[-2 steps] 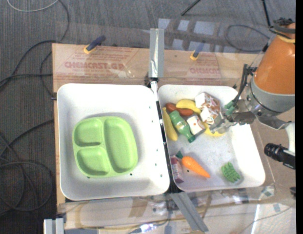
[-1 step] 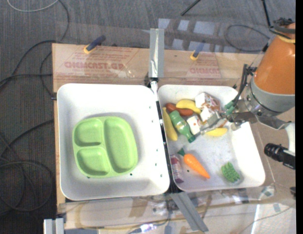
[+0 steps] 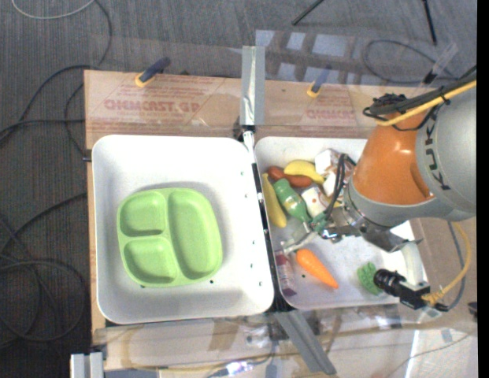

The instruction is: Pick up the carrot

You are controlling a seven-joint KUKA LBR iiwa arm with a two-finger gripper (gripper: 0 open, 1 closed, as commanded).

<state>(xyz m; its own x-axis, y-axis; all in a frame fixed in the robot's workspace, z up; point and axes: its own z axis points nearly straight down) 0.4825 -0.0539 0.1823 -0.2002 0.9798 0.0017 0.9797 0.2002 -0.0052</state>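
Note:
The orange carrot [image 3: 316, 267] lies in the right bin [image 3: 348, 263], near its front left, with its thin end pointing to the front right. My gripper [image 3: 315, 231] hangs just behind and above the carrot, low over the bin's middle. Nothing shows held in it. The arm's orange band [image 3: 390, 172] and grey wrist cover the bin's right half.
Behind the gripper in the right bin lie a yellow banana [image 3: 303, 168], a green bottle [image 3: 289, 198], a long yellow item [image 3: 273, 205] and a red piece [image 3: 299, 181]. A green broccoli-like toy [image 3: 368, 278] sits right of the carrot. The left bin [image 3: 134, 160] holds a green divided plate [image 3: 171, 236].

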